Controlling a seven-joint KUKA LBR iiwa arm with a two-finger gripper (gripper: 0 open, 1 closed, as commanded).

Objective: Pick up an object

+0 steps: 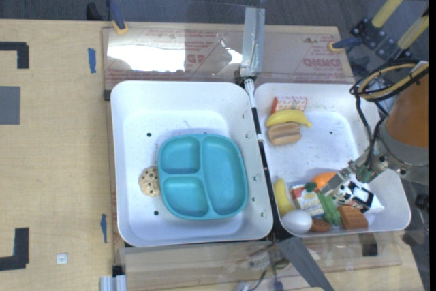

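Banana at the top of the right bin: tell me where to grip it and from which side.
Grip the banana across its narrow middle, coming straight down from above. It lies flat, its long axis running left to right, with a hot dog close below, so the fingers need care on that side.

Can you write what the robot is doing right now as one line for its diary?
gripper: low over toy food pile in right bin | grasp: unclear | banana: untouched | teal tray, cookie: left bin

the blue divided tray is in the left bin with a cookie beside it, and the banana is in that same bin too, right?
Not quite. The camera view shows the banana in the right bin, near its far end. The blue divided tray and the cookie are in the left bin, as you said.
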